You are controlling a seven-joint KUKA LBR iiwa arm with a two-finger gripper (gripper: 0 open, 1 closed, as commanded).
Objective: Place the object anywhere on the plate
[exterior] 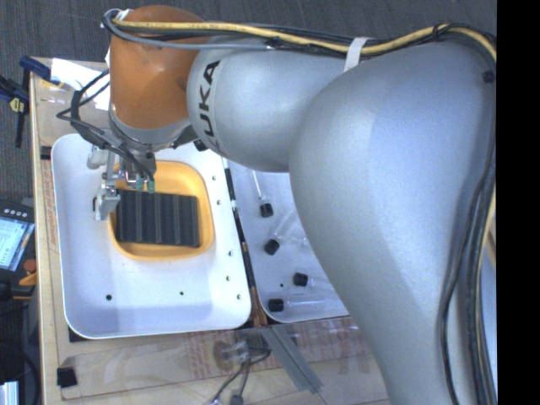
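Plate (187,175) in the left bin (76,251) bears a dark ribbed object (159,221); placement looks done. Gripper (126,175) hangs just above, state unclear.

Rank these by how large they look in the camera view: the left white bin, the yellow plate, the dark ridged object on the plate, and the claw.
1. Left white bin
2. Yellow plate, partly covered
3. Dark ridged object, lying on the plate
4. Claw, though it sits nearer the camera and the wrist hides part of it, so its rank is unsure.
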